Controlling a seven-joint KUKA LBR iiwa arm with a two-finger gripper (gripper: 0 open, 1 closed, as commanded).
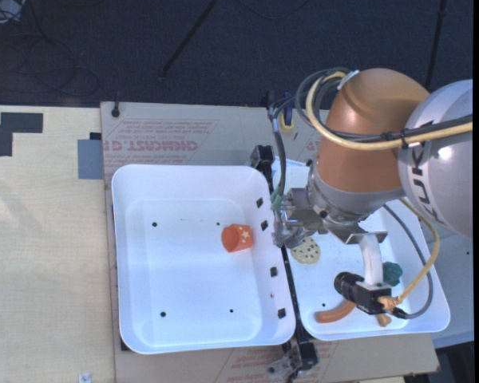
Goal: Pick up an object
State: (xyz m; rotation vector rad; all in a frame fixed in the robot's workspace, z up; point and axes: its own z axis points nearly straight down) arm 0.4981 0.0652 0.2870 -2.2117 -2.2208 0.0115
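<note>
A small orange-red cup-shaped object (238,237) with a yellow mark lies in the left bin (136,214), right of its middle. In the right bin (435,319) a pale round piece with dark dots (306,251) lies near the left wall. A teal object (392,274) and an orange sausage-shaped thing (333,315) sit toward the front. My gripper (290,231) hangs low at the right bin's left wall, just above and left of the dotted piece. The arm's orange band and wrist hide most of that bin's back half.
The divider between the two bins (275,270) runs right under the gripper. Brown cardboard (176,138) lies under both bins, and a pale bench surface (40,254) spreads to the left. Cables loop around the wrist.
</note>
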